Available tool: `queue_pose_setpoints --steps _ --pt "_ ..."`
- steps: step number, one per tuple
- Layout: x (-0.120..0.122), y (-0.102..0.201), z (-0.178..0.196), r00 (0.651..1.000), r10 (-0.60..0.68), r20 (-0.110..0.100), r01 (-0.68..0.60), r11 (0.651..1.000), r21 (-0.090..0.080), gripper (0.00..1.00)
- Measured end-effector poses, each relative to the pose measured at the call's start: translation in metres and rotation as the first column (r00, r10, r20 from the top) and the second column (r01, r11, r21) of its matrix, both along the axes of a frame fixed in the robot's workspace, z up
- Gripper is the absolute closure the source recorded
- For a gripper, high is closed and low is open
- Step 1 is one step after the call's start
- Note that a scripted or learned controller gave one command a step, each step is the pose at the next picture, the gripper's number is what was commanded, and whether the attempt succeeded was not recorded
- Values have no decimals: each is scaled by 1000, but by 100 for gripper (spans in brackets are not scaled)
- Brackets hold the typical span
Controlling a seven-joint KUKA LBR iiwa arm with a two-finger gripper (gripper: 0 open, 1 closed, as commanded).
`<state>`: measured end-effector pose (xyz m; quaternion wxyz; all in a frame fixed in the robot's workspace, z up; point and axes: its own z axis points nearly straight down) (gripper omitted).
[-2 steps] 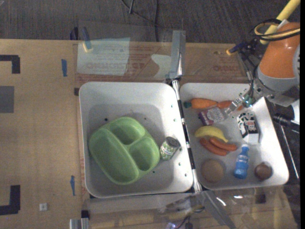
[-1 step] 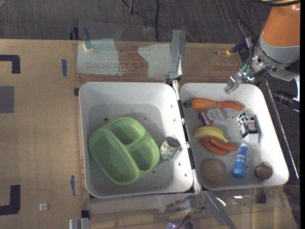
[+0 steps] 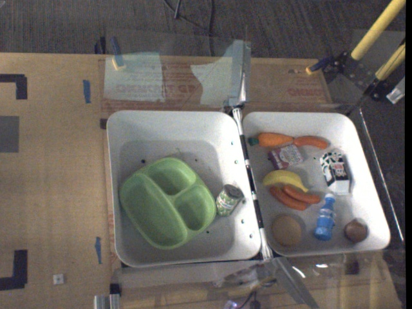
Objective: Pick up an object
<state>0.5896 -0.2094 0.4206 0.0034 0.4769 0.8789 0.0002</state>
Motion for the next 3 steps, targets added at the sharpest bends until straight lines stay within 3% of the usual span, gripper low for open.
queue_pose_setpoints --steps 1,2,3 --pt "23 29 -147 998 -59 -3 59 998 2 100" --pt "-1 107 -152 994 -111 -4 111 994 3 100" --pt "44 94 -67 986 -166 0 166 986 2 100"
